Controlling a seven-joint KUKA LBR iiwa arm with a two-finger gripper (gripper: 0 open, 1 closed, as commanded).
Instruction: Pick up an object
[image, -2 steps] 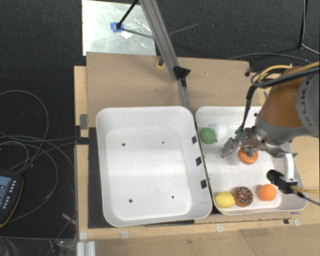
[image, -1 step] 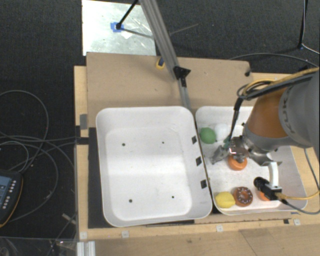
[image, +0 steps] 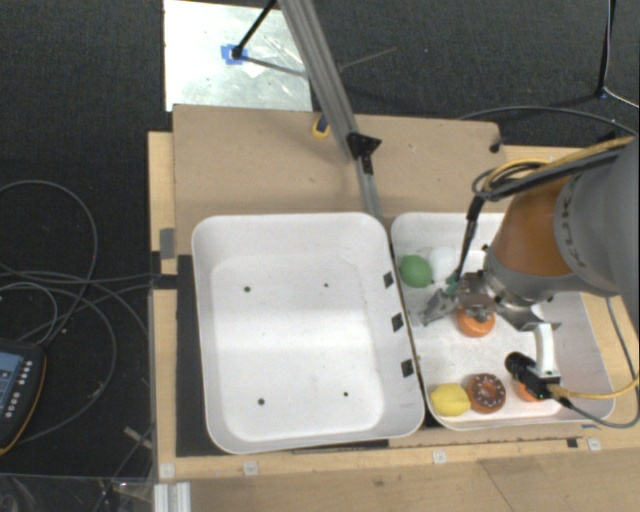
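Observation:
My gripper (image: 440, 303) hangs low in the right bin (image: 600, 370), near its left wall. A green ball (image: 415, 269) lies just up and left of it, with a white round object (image: 441, 260) beside the ball. An orange object (image: 476, 322) sits directly right of the gripper, partly under the wrist. At the bin's front lie a yellow lemon-like piece (image: 450, 400) and a brown doughnut (image: 487, 392). A small orange item (image: 527, 392) shows behind a black fitting. Nothing can be seen held in the gripper.
The left bin (image: 215, 330) is a wide white tray touching the right bin. A grey pole (image: 335, 90) slants down from the top to the bins' shared back corner. Cables (image: 520, 172) loop over the arm. Black clips (image: 397, 322) mark the divide.

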